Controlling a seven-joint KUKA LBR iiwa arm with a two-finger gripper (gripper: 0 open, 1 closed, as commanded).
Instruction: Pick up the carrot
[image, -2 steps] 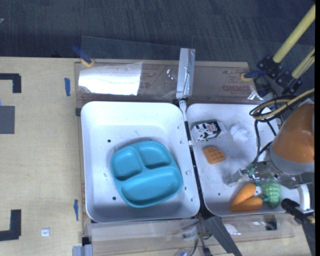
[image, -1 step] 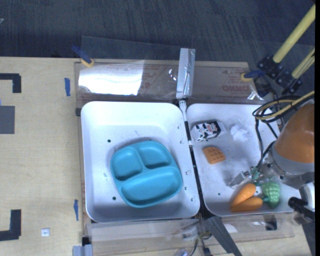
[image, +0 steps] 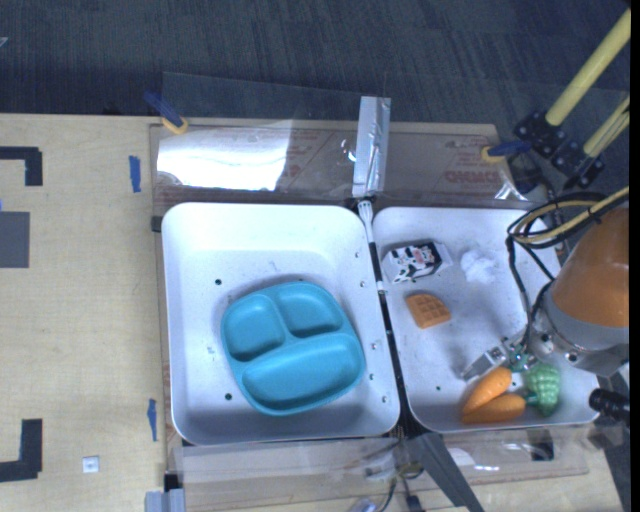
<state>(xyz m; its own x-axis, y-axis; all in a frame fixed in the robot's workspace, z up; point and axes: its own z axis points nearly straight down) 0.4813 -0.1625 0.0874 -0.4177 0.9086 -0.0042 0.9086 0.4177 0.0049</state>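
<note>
The carrot (image: 492, 394) is orange with a green leafy top (image: 543, 388). It lies near the front edge of the right bin (image: 440, 370), its tip pointing left. My gripper (image: 500, 358) hangs just above the carrot's upper side, reaching in from the right under the grey wrist and orange band (image: 600, 280). From this slant I cannot make out whether it touches the carrot.
The right bin also holds a black-and-white patterned item (image: 413, 260), an orange square biscuit-like piece (image: 428, 310) and a small white crumpled thing (image: 478, 266). A blue divided plate (image: 290, 345) lies in the left bin (image: 200, 250). Cables and yellow rods (image: 590, 70) stand at the back right.
</note>
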